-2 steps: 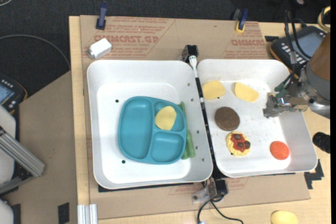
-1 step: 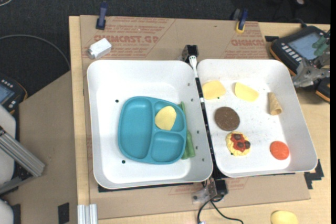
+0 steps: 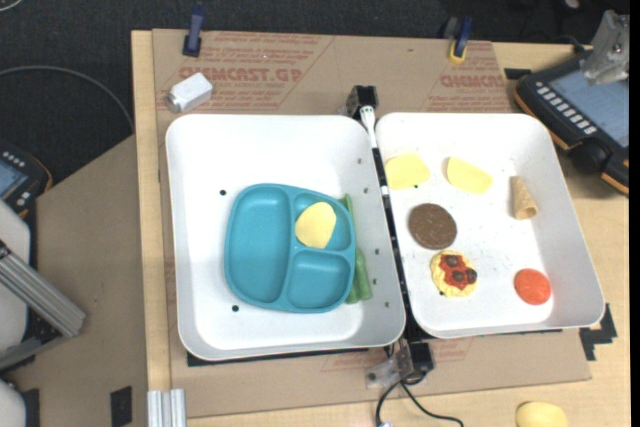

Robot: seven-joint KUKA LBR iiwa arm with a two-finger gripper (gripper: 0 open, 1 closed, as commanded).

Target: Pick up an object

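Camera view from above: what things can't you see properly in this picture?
- Green thing in the left bin: mostly hidden under the blue plate, so its shape is unclear.
- Yellow thing below the bench: cut off by the bottom edge.
- Small pizza-like toy in the right bin: toppings too small to tell.
- Printed words on the cardboard: too faint to read fully.

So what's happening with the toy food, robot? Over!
Right bin: two yellow pieces, brown cookie, cone, mini pizza, orange ball, all untouched. Left bin: blue tray with yellow piece. Nothing blocking them.
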